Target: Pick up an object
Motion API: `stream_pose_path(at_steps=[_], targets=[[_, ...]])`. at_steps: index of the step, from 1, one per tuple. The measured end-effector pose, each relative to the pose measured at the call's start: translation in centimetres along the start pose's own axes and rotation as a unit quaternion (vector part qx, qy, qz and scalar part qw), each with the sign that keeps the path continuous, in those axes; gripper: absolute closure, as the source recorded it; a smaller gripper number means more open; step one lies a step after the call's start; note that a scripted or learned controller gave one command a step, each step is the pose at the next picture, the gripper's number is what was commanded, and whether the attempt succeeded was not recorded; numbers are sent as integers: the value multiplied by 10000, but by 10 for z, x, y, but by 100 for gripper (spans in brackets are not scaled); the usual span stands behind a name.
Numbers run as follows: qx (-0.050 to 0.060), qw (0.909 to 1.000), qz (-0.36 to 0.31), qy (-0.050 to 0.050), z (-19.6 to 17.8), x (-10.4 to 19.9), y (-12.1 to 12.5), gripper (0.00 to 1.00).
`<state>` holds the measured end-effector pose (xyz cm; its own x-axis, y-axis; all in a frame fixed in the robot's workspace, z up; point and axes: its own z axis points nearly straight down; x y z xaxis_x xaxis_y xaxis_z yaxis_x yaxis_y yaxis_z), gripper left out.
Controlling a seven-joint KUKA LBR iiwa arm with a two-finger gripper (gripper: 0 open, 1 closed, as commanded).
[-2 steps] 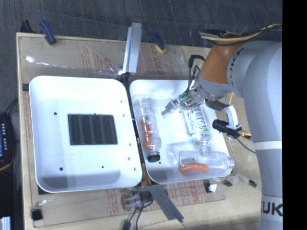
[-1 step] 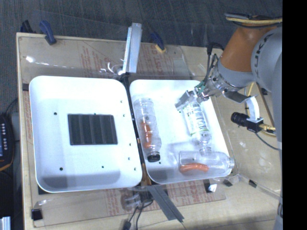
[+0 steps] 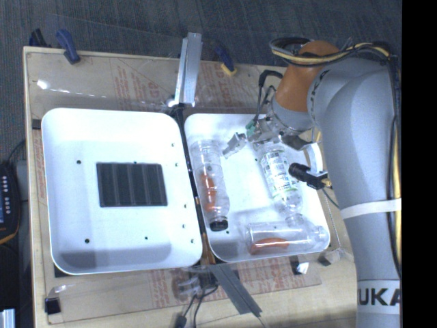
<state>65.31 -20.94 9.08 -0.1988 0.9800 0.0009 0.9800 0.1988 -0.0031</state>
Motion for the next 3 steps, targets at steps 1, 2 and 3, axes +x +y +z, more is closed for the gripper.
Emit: stream_pose_path(at_steps=[1, 2, 3], targets=[[-14, 10000, 3, -6, -108, 7, -44, 0], [-9, 10000, 40, -10, -1, 11, -54, 0], [-9, 10000, 41, -10, -1, 11, -54, 0]])
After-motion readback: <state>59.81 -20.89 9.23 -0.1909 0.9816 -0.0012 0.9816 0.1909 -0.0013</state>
